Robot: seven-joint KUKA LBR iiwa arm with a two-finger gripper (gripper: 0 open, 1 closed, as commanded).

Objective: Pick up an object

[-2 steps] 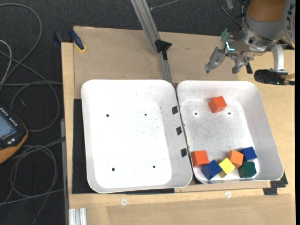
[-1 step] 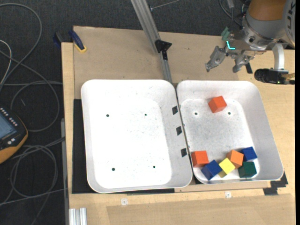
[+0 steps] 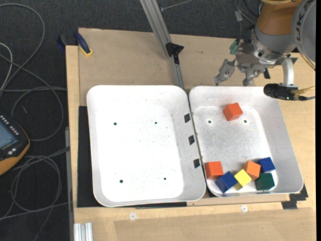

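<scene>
Probably a lab: bench (image 3: 150, 54), loose cables (image 3: 30, 84).

Light: bright, even, from overhead.
Shadows: soft, short, under the blocks (image 3: 241, 174) at lower right.
Glare: white bins (image 3: 100, 134) near washed out.
Focus: mostly sharp; slight graininess.

Gripper (image 3: 235, 77) fingers apart, empty, above right bin's (image 3: 281, 134) far rim; orange cube (image 3: 232, 111) below.

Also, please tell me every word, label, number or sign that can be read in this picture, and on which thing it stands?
None can be read.
The handheld device with a dark screen at the left edge: whatever its screen shows is too small and blurred.
The coloured cubes, such as the lone orange cube, and both shallow white bins show plain faces without print.
</scene>
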